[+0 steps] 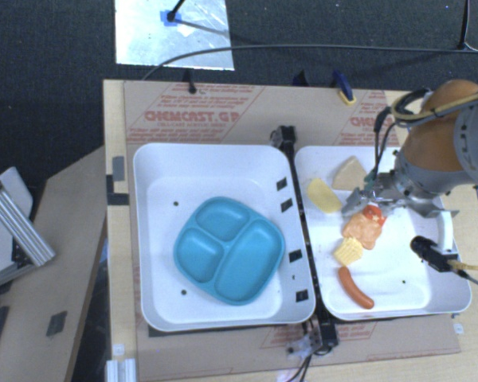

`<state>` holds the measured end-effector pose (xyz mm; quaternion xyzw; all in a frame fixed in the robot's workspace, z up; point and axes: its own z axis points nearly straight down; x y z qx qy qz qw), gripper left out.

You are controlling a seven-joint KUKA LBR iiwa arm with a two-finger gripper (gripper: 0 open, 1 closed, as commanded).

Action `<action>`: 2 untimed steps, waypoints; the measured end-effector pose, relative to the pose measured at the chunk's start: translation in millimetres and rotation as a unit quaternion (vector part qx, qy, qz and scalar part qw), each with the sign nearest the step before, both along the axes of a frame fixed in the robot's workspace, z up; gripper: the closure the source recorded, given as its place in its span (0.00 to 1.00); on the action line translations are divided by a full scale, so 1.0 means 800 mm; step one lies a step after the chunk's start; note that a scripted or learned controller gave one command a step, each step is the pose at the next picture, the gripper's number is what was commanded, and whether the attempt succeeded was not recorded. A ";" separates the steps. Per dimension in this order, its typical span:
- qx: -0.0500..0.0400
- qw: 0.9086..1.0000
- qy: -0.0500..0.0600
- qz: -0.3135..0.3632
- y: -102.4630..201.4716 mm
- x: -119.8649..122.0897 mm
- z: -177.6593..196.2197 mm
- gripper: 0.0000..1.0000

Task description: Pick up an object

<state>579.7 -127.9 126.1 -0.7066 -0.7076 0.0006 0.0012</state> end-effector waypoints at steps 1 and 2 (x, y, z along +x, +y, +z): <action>-0.005 1.000 -0.009 -0.001 -0.005 0.006 -0.045 0.00; -0.007 1.000 -0.014 -0.001 -0.007 0.011 -0.024 1.00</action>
